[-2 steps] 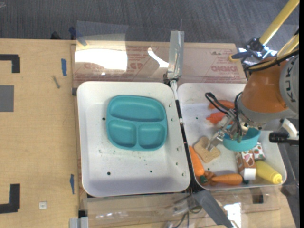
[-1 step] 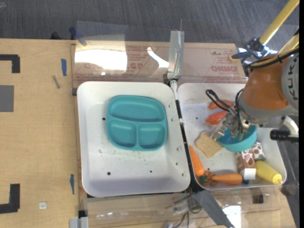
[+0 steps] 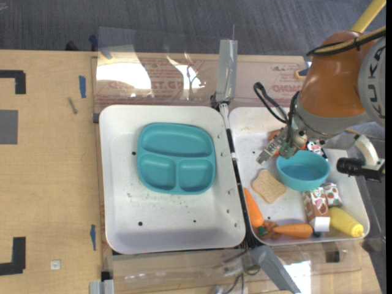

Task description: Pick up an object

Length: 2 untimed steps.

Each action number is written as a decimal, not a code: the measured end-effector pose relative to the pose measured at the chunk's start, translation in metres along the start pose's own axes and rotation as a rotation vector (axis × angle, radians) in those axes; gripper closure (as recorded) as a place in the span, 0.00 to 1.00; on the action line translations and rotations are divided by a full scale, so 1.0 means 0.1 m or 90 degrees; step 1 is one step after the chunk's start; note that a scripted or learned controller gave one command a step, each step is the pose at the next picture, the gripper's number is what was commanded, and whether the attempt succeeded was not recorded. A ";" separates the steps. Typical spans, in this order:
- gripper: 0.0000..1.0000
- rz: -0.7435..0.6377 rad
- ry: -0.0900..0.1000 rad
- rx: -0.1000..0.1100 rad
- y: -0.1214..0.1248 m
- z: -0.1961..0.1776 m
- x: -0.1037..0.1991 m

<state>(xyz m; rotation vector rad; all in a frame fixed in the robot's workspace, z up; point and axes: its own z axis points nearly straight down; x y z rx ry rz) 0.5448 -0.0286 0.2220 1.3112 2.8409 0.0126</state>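
The gripper [image 3: 277, 147] hangs low over the right bin [image 3: 245, 141], near its upper middle, just left of the blue bowl [image 3: 302, 170]. Its fingers are small and partly hidden under the arm, so one cannot tell how far they are apart or if they hold something. The bowl sits in the right bin with a toast slice [image 3: 268, 186] beside it, two carrots [image 3: 253, 207] below, and a yellow bottle [image 3: 344, 222] at the lower right. A teal plate [image 3: 176, 158] lies in the left bin [image 3: 116, 182].
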 end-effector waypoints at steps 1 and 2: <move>1.00 0.163 0.001 0.004 0.97 -0.28 -0.31; 1.00 0.132 0.005 0.012 0.26 0.36 -1.34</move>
